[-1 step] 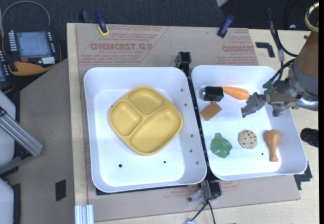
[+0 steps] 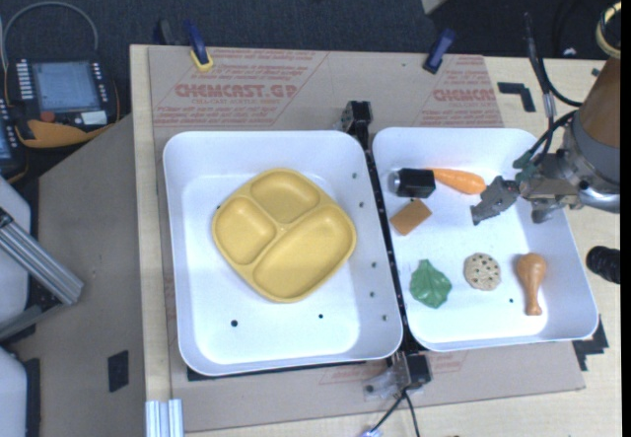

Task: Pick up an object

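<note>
- Fingers of the gripper (image 2: 515, 198) stand spread apart over the right bin (image 2: 577, 325), one dark tip at the left near the carrot, the other further right; nothing sits between them.
- Closest candidate for the pick is the toy carrot (image 2: 458, 181), lying in the upper middle of the right bin, just left of the left fingertip and apart from it.
- Its long axis runs roughly left to right across the frame, tilted slightly down toward the right; which end is the tip I cannot tell for sure, though the right end looks narrower.
- Judging by its look it is a light, stiff plastic piece with a smooth, rounded skin, so it may roll or squirt out of a pinch; a grip across the thick middle, at right angles to the long axis, seems safest.
- A black block (image 2: 414, 182) touches or nearly touches the carrot's left end, which leaves little room there.
- Lower in the same bin lie a brown wedge (image 2: 410, 217), a green leaf (image 2: 430, 284), a cookie (image 2: 481, 270) and a drumstick (image 2: 531, 282), well apart from one another.
- At centre left, the left bin (image 2: 187, 228) holds a yellow divided plate (image 2: 284, 233).
</note>
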`<state>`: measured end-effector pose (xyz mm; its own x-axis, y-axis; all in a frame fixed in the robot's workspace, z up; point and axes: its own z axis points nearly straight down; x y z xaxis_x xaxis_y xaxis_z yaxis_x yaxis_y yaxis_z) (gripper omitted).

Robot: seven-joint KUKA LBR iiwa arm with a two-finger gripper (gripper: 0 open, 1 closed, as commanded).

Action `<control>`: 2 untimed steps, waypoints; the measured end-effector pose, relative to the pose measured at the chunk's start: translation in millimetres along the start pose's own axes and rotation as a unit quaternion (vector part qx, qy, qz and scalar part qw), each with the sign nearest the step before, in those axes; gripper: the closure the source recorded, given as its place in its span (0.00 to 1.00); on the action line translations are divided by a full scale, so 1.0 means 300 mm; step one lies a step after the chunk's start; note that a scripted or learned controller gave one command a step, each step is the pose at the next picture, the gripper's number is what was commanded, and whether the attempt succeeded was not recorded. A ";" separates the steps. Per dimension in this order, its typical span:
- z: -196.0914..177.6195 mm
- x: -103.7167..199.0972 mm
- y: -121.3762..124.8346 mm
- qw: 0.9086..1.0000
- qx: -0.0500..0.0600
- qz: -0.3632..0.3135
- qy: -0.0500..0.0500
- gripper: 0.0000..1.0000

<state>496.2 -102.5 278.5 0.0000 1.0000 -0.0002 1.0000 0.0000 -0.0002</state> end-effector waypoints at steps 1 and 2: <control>0.196 0.025 0.012 1.000 0.003 0.000 0.001 0.00; 0.358 0.021 -0.021 1.000 0.002 0.001 0.001 0.00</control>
<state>490.0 -96.3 171.1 0.0011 1.0000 0.0019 1.0000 -0.0011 -0.0052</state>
